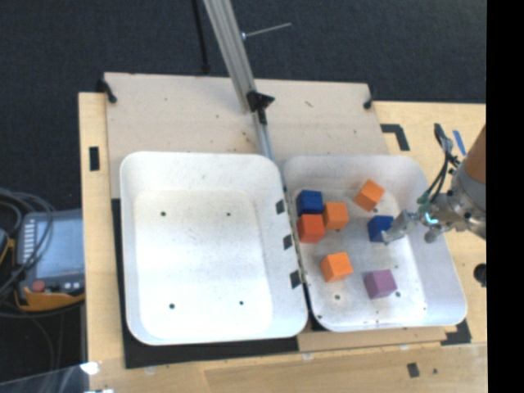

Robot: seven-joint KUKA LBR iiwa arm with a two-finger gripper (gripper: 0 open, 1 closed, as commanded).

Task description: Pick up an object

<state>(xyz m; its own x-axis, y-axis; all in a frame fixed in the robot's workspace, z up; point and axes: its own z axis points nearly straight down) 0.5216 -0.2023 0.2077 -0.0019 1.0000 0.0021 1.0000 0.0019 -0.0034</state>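
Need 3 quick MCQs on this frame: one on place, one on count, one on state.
1. Which bin holds the blocks?
A. the one on the view's left
B. the one on the view's right
C. both

2. How many blocks are blue?
A. one
B. two
C. four

3. Where is the pincer?
A. low over the right bin, beside a blue block
B. over the left bin
C. parked off the bench

Answers:
1. B: all seven blocks lie in the right bin.
2. B: one blue block by the divider, one next to the pincer.
3. A: the fingers reach in from the right edge, ending just right of that blue block, with no block seen between them.
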